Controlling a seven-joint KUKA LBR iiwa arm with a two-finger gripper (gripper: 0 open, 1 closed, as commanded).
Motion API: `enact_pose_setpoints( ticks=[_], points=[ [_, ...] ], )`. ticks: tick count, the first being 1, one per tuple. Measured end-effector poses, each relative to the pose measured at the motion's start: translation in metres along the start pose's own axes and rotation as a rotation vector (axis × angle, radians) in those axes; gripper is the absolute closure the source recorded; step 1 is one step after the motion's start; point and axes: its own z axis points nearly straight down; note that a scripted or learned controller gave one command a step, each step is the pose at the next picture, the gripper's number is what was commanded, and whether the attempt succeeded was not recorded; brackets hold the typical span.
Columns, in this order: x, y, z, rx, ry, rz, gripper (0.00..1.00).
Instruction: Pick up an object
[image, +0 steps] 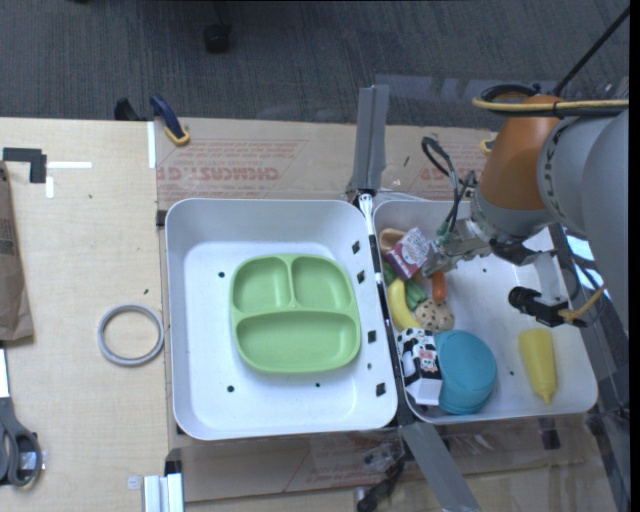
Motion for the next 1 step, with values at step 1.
enact_pose_setpoints(
  ticks=[1],
  points=[
    [0.0496, 0.0427, -0.0905, 0.002, 0.002, 0.187, 1.00]
  ],
)
